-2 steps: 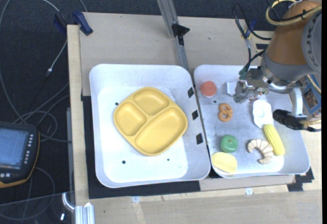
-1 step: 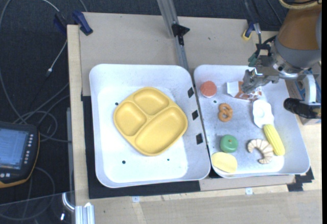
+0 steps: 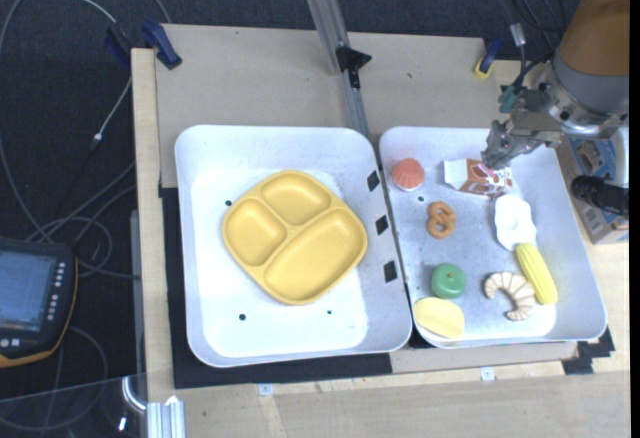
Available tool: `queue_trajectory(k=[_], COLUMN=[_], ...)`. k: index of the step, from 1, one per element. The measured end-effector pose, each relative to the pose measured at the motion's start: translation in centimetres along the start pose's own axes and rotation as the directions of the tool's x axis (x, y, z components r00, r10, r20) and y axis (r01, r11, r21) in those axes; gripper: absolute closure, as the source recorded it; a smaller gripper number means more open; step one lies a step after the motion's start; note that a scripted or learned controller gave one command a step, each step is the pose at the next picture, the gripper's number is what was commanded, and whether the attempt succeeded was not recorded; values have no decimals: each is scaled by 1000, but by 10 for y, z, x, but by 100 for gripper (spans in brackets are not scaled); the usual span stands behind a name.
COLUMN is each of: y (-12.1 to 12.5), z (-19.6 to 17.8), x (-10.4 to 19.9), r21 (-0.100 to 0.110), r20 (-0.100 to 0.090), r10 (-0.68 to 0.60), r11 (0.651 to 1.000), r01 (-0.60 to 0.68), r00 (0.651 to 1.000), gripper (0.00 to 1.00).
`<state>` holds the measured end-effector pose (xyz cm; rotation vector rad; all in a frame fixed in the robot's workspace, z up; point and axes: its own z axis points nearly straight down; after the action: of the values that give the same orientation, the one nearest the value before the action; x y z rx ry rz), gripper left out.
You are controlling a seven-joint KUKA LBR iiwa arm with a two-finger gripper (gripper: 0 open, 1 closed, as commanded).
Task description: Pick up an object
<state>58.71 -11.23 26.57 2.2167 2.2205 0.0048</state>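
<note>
At the left of my frame, the left bin [image 3: 200,256] holds a yellow three-compartment tray [image 3: 294,236], lying flat near its centre. In the right bin [image 3: 575,256] I see a red tomato [image 3: 407,173] and a red-and-white carton [image 3: 478,175] along the upper part, a pretzel [image 3: 440,219] and white egg [image 3: 513,217] mid-bin, and a yellow chip [image 3: 440,317], green apple [image 3: 448,280], croissant [image 3: 512,294] and corn cob [image 3: 536,272] lower down. At the upper right, the gripper [image 3: 500,154] hangs just above the carton's right end; I cannot tell how its fingers stand.

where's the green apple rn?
In the camera view, the green apple sits in the right bin, lower left area, below the pretzel and just above the yellow chip.
</note>
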Motion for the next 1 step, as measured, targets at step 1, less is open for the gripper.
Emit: queue_trajectory(k=[1], y=[-6], z=[-1], x=[61], r21=[7], r20=[-4], r10=[-5], r11=[1000], r01=[5], r00=[1000], gripper=[100])
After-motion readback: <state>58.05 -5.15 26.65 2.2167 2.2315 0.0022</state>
